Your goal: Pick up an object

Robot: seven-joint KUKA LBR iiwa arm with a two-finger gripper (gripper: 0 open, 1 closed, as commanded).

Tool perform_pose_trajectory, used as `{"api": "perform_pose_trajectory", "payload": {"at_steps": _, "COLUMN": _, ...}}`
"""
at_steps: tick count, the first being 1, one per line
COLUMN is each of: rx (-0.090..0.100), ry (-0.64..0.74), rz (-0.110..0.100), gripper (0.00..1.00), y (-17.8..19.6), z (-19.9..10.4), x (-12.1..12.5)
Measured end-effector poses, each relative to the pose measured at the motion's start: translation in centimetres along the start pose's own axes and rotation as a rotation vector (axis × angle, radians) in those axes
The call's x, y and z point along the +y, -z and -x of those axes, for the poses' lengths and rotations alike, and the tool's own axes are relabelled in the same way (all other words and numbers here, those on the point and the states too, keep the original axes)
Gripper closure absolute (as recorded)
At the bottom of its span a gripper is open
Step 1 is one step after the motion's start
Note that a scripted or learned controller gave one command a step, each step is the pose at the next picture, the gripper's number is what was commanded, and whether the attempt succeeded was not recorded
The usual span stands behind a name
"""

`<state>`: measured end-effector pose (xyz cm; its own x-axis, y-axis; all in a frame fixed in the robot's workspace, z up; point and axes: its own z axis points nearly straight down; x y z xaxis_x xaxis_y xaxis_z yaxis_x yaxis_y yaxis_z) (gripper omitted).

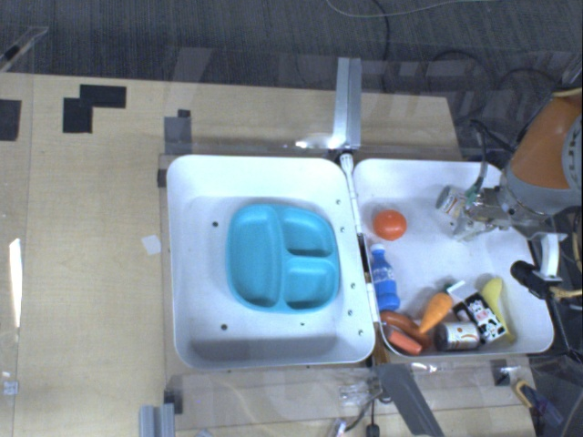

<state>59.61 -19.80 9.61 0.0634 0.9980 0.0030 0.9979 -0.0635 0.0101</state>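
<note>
You are looking down at two white bins sitting side by side on the bench. In the left bin [191, 244] a blue divided tray [281, 256] is lying near the middle, its three compartments facing up.

The arm [549, 157], grey with its orange band showing, is reaching in from the right and hanging over the upper right part of the right bin [414, 173]. Its gripper [465, 211] is pointing left toward the bin's open floor, with nothing visible between its fingers; whether they are parted or closed you cannot tell at this angle.

An orange ball [391, 224] is resting alone in the upper left part of the right bin, apart from the gripper and to its left. The other objects are crowding the bin's lower edge: a blue bottle [383, 281] is lying along the left wall, a red sausage-like piece [402, 329] is sitting just below it, a carrot [435, 310] is leaning at a slant beside that, a dark can [458, 336] is lying next to a black-and-white box [484, 318], and a pale yellow banana [495, 296] is resting at the far right of the cluster.
</note>
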Motion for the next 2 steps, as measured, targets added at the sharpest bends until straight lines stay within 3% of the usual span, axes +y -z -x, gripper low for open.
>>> {"api": "perform_pose_trajectory", "payload": {"at_steps": 1, "rx": -0.004, "ry": -0.061, "rz": -0.010, "gripper": 1.00, "y": 13.3, "z": -0.1, "x": 0.1}}
{"api": "perform_pose_trajectory", "payload": {"at_steps": 2, "rx": -0.002, "ry": 0.046, "rz": -0.014, "gripper": 1.00, "y": 6.8, "z": -4.5, "x": 1.3}}
